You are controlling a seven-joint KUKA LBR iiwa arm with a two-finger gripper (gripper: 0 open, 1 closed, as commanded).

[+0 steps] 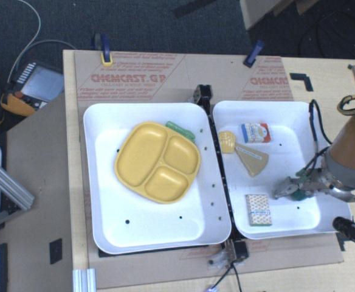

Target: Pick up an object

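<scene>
In the right bin (299, 117) my gripper (290, 191) is down low near the bin floor, right of centre, reaching in from the right. Something small and teal (299, 194) shows at the gripper; I cannot tell whether it is an object or part of the tool. A small checked packet (259, 209) lies just left of and below the gripper, apart from it. A tan wedge (252, 159) lies up and to the left. Farther back are a yellow knobbly piece (227, 142) and a white, red and blue packet (255, 132).
The left bin (104, 181) holds a yellow divided plate (158, 162) with a green item (180, 130) poking out behind it. The orange-banded arm (351, 151) stands over the right bin's right wall. A black cable (314, 123) runs down that bin's right side.
</scene>
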